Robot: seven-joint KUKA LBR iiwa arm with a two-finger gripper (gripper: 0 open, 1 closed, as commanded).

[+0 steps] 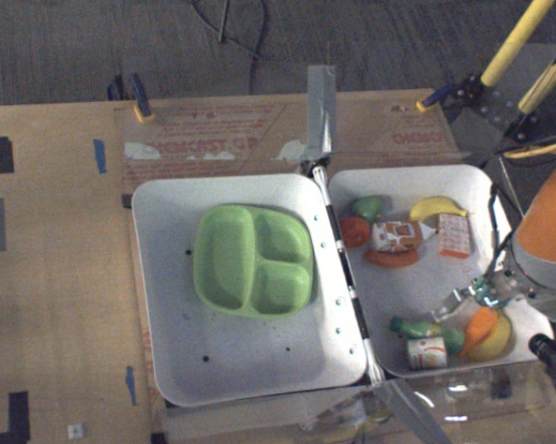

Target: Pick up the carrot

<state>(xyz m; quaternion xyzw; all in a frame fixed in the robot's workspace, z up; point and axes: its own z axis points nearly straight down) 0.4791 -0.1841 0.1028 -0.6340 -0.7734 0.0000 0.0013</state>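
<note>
In the camera view two white bins sit side by side on the bench; the left bin (174,363) holds a green tray (254,260) with three compartments, lying a little above the bin's centre; the right bin (389,186) holds the clutter; at its 12 o'clock lie a green vegetable (368,206), a tomato (355,230), a small carton (394,237) over something red, a banana (435,207) and a box (454,236); at its 6 o'clock lie a green bottle (414,328) and a can (426,352); the carrot (480,327) lies at about 5 o'clock in this bin, tilted, resting against a yellow fruit (495,340) just below it and just beside the can; the arm (546,233) reaches in from 3 o'clock, and the gripper (482,293) hangs just above the carrot's upper end, its metal fingers (452,304) pointing toward 8 o'clock; they look spread apart with nothing between them, though the detail is small; the step in hand seems to be the final approach, the grasp not yet made; the next move calls for lowering so the fingers straddle the carrot across its width, clear of the yellow fruit touching it, then closing and lifting; the risk, I judge, is pinching the fruit along with it, or nudging the carrot toward the bin wall.
</note>
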